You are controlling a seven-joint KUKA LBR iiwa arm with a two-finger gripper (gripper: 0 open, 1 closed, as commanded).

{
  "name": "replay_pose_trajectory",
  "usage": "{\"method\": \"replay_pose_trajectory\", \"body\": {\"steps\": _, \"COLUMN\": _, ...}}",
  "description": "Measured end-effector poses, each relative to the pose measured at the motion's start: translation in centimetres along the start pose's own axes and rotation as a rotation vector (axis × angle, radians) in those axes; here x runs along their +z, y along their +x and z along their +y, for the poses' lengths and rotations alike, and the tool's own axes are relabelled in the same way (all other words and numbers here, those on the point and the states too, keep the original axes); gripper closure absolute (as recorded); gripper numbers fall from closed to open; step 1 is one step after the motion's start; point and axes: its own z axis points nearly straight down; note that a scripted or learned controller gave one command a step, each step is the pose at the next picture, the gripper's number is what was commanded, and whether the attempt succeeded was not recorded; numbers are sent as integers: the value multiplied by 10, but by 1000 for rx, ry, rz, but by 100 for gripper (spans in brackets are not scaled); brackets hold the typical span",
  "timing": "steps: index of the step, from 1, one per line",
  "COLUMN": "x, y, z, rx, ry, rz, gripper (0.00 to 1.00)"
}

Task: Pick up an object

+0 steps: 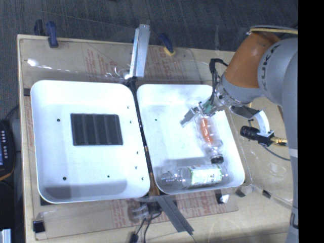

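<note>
In the right bin point(167, 135), a clear bottle with an orange inside point(208, 134) lies lengthwise near the right wall, its black cap pointing to the front. My gripper point(196, 113) hangs over that bottle's rear end, at or just above it. A second clear bottle with a green and white label point(195, 176) lies crosswise along the bin's front wall. The grey arm with its orange band point(250, 59) reaches in from the right.
A dark ribbed rectangular pad point(96, 129) lies flat in the middle of the left bin point(50, 171). A metal upright point(139, 49) stands behind the gap between the bins. A black cable fitting point(255, 134) hangs off the arm beside the right bin's wall.
</note>
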Motion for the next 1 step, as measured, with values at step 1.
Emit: {"method": "replay_pose_trajectory", "body": {"steps": 1, "x": 23, "y": 8, "z": -16, "rx": 37, "ry": 3, "rz": 3, "gripper": 0}}
